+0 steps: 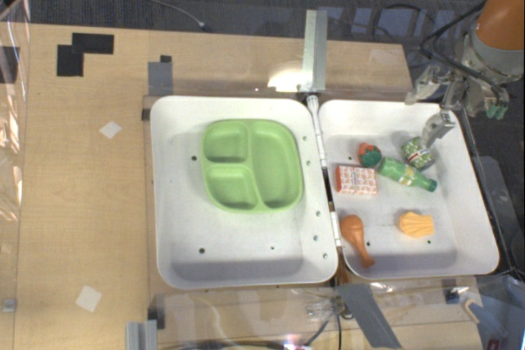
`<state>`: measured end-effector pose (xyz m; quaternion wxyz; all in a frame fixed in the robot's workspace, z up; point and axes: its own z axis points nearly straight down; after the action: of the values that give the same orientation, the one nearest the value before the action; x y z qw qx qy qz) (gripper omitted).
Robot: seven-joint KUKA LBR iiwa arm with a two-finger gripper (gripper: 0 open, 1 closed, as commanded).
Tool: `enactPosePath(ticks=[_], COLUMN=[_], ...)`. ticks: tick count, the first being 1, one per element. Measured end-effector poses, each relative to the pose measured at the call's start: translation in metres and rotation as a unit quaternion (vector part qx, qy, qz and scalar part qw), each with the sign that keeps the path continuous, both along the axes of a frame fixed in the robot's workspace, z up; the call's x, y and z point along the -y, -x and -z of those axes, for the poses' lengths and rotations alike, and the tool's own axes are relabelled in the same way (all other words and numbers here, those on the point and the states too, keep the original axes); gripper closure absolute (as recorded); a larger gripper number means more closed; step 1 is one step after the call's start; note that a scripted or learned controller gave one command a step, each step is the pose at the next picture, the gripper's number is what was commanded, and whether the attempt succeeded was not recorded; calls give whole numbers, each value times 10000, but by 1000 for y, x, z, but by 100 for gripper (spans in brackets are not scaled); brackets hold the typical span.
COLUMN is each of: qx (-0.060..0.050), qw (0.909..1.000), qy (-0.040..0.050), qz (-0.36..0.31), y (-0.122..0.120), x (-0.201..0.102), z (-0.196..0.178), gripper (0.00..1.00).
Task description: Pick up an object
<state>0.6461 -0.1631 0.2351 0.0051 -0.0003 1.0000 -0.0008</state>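
Gripper [435, 129] at upper right of the frame, low over the right bin [467, 258]; cannot tell how far open, nothing seen held. Just below its tip, a small green can [416, 153], perhaps touching. Beside the can, a green bottle [405, 174] lying on its side. Further left, a red-green toy [369, 154] and a patterned box [357, 179]. Lower, a yellow piece [416, 225] and an orange drumstick [356, 238]. In left bin [176, 250], a green divided tray [250, 165].

One fixed camera, high above the pale wooden bench [82, 201], looking down at a slant; both shallow white bins [172, 258] sit mid-distance, left of the tool [435, 127].
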Motion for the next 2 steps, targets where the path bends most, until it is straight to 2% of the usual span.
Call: enactPosePath(ticks=[1,2], qx=[-44,3], qw=[9982,10000], qy=[-19,2], qz=[599,34], y=[5,20], x=[21,19], z=[114,147], gripper=[0,0])
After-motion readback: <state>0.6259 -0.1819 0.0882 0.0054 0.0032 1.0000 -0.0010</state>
